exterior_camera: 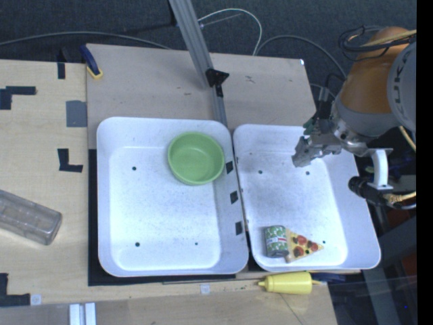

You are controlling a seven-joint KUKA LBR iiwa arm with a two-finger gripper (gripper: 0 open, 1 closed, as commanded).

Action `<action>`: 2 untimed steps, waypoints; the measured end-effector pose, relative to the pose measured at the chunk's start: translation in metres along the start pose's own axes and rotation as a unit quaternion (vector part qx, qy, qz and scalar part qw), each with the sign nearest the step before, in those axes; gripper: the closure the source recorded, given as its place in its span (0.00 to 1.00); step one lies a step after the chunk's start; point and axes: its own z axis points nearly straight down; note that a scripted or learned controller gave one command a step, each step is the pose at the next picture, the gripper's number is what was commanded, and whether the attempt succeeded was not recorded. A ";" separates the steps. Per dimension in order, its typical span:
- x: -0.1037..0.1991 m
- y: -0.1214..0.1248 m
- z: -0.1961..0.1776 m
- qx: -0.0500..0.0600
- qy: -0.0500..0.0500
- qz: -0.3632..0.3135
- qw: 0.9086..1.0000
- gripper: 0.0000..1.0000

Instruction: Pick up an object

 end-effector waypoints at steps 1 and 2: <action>0.051 -0.016 0.010 0.003 0.001 -0.002 1.000 1.00; 0.101 -0.024 -0.002 0.002 0.001 -0.003 1.000 1.00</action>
